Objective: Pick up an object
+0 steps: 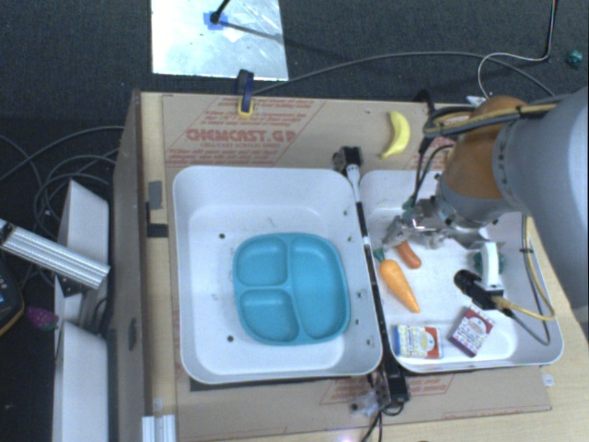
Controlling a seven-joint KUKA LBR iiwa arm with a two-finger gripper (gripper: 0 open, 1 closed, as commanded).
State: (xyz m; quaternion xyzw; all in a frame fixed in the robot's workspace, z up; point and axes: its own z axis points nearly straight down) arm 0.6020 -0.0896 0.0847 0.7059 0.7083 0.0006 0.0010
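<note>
While the jaws hang near the orange piece (409, 257) beside the carrot (398, 284), centre them first; can't tell their opening

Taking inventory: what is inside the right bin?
A small carrot, a larger carrot, a white box and a red packet, with the gripper at the small carrot. The arm covers the upper right of the bin; that part is hidden.

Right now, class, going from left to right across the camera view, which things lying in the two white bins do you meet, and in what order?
blue divided plate → orange carrot → red packet
</note>
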